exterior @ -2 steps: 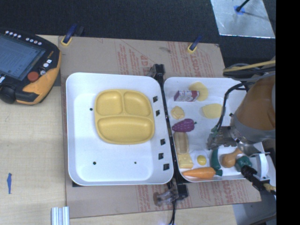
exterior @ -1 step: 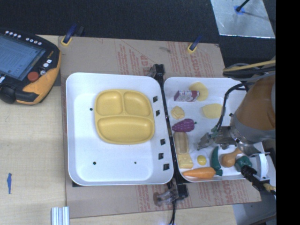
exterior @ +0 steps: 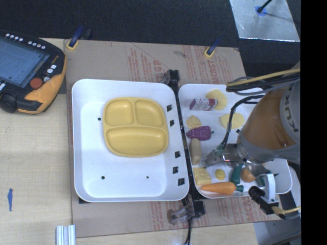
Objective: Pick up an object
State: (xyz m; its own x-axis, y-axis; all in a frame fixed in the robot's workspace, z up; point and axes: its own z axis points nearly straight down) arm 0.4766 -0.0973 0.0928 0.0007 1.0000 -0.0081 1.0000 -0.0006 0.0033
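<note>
1. White plastic forms the two shallow bins on the table (exterior: 46, 152): the left bin (exterior: 87, 137) holds a yellow divided plate (exterior: 136, 126) near its middle, and the right bin (exterior: 186, 93) holds a scatter of small toy foods.
2. Grey with an orange band, the arm (exterior: 271, 121) comes in from the right and covers the right half of the right bin; the gripper (exterior: 217, 156) points left, low over the bin's middle.
3. Its fingers are too small and blurred against the clutter for me to tell whether they are apart or together, and nothing can be seen between them.
4. Just left of the gripper lie a purple eggplant (exterior: 199, 133) and a tan stick-shaped piece (exterior: 195, 149).
5. An orange carrot (exterior: 218, 189) lies along the bin's near wall, with a pale yellow block (exterior: 202, 176) just above it.
6. A small red and white can (exterior: 203, 104) rests near the far wall, beside yellow slices (exterior: 217, 97).
7. A teach pendant (exterior: 28, 78) sits on the table's far left, well apart from both bins.
</note>
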